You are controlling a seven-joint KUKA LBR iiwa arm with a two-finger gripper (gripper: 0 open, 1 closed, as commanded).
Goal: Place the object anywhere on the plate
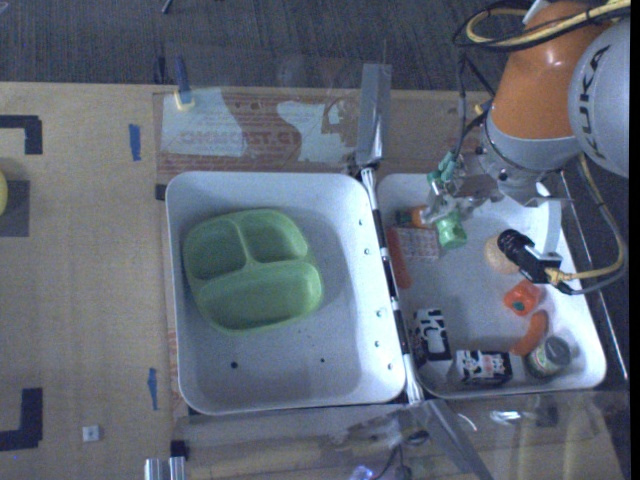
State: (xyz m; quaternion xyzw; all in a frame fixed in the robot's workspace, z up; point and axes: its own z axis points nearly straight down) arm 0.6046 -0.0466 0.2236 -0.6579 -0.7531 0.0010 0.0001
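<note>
Currently, arm (540, 63): grey with an orange band, reaching in from the right above the right bin (592, 366).
Gripper (446, 216): over the upper-left part of the right bin, near the wall shared with the left bin (345, 373).
Gripper opening: cannot tell from this view.
Green piece (452, 234): at the gripper's tip; cannot tell whether it is held or lies loose in the bin.
Green plate (250, 268): three compartments, lying flat in the left bin, toward its upper left, well apart from the gripper.
Brown-red packet (415, 245): right bin, just beside the gripper, on its lower left.
Pale round item (495, 255): right bin, middle.
Orange item (520, 299): right bin, right side.
Red-orange long item (533, 334): below the orange item.
Can (549, 356): lower-right corner, just beside the red-orange long item.
Black-and-white box (432, 333): lower left of the right bin.
Black-and-white carton (484, 367): near the bin's lower edge, between box and can.
</note>
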